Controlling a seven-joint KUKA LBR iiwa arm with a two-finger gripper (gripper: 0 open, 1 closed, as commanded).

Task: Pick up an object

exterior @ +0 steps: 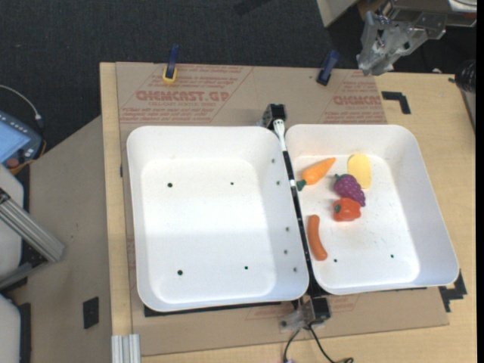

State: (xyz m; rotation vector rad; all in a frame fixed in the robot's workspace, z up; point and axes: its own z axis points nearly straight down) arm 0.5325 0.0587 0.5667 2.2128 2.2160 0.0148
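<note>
1. Progress is sitting at the start: nothing is being lifted, and every candidate object is lying in the right bin (pixel 423 195), so approach, descent, grasp and lift all seem to be remaining.
2. The gripper (pixel 376 60) is hanging high beyond the far rim of the right bin, well apart from the objects. Its metal body is looking grey and blurred; whether the jaws are spread or pressed together cannot be told.
3. Inside the right bin, toward its far left part, the pieces are clustering as small toy foods with a smooth, plastic-looking sheen.
4. An orange carrot (pixel 318 170), tapered and slanting, is lying nearest the right bin's left wall.
5. A yellow piece (pixel 361 169), rounded and elongated, is resting just beside a purple grape bunch (pixel 349 187) with a knobbly surface; the two appear to be touching.
6. A red-orange rounded piece (pixel 346 210), perhaps a pepper or tomato, is sitting just below the grapes, close against them.
7. An orange sausage-shaped piece (pixel 316 237) is lying apart from the cluster, along the right bin's left wall toward its near side.
8. The left bin (pixel 151 203), adjoining the right bin, is showing smooth white moulded plastic with rounded corners and small dark holes.
9. Both bins are resting on a brown cardboard sheet (pixel 227 89) printed with red lettering, spread over the counter (pixel 76 187).
</note>
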